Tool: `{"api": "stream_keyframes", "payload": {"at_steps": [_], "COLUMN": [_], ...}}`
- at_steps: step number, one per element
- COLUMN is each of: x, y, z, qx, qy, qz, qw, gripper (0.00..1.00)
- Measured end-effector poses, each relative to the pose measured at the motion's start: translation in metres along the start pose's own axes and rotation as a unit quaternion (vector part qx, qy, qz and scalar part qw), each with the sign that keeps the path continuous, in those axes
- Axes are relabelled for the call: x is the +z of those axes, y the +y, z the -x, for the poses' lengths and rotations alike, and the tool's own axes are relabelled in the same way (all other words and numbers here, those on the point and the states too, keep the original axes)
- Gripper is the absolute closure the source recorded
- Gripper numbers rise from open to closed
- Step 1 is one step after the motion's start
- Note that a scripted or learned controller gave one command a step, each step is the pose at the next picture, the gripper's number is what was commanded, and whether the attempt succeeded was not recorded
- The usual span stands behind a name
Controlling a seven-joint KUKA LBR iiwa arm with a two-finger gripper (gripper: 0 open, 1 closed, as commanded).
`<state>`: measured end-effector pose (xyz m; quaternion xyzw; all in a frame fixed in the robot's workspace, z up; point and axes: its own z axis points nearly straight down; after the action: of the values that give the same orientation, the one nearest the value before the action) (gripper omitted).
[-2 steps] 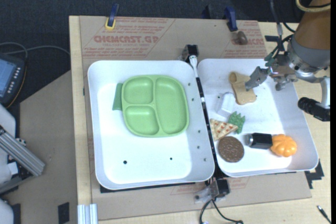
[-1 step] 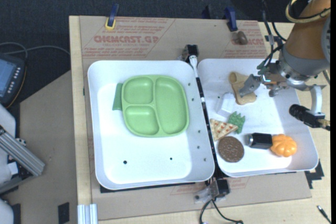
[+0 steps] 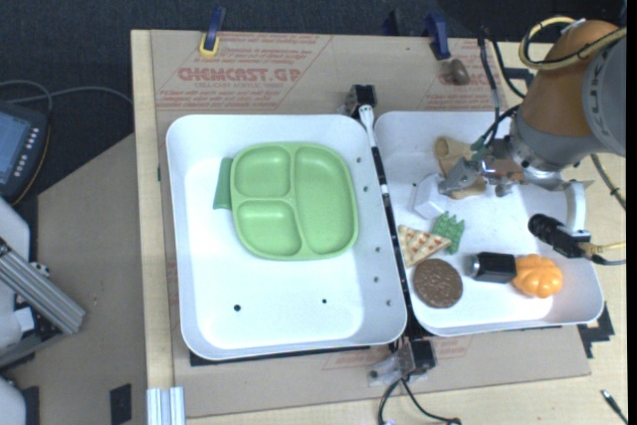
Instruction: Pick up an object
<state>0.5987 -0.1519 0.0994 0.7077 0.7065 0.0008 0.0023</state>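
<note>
Camera view, bench: a brown board (image 3: 299, 65) with red print carries two shallow white bins side by side, held at its far edge by a yellow clamp (image 3: 210, 43) and a blue clamp (image 3: 437, 35).
Left bin (image 3: 199, 294): the larger-looking of the two; it holds the green tray.
Right bin (image 3: 587, 299): touches the left bin along a black seam; all the small items lie in it.
Arm (image 3: 582, 95): grey with an orange band, reaching in from the right over the far part of the right bin.
Green tray (image 3: 294, 199): a pale green plate with three compartments, lying flat in the far half of the left bin, with a darker green flap at its left edge.
Gripper (image 3: 466, 176): low over the far middle of the right bin, just beside a tan piece (image 3: 450, 152); whether its fingers are spread or pressed together, I cannot tell, and nothing is visibly pinched.
Brown disc (image 3: 437, 283): a round cookie-like item near the front left of the right bin.
Orange toy (image 3: 538, 276): a lumpy pumpkin-like shape at the front right, touching a black cylinder (image 3: 495, 266) on its left.
Pizza slice toy (image 3: 422, 241): a triangle just above the disc.
Green spiky piece (image 3: 449, 228): touching the slice's right side.
White block (image 3: 430, 206): just beyond the green piece, near the gripper.
</note>
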Motion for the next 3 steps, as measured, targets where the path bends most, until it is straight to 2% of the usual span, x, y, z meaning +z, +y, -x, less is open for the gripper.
{"api": "stream_keyframes", "payload": {"at_steps": [1,2,3], "x": [0.015,0.004,-0.04], "y": [0.0,0.001,0.004], "z": [-0.001,0.0,-0.004], "qx": [-0.001,0.0,-0.001], "qy": [0.001,0.001,0.0], "qz": [-0.004,-0.002,0.0], "qw": [1.0,1.0,1.0], "gripper": [0.0,1.0,1.0]}}
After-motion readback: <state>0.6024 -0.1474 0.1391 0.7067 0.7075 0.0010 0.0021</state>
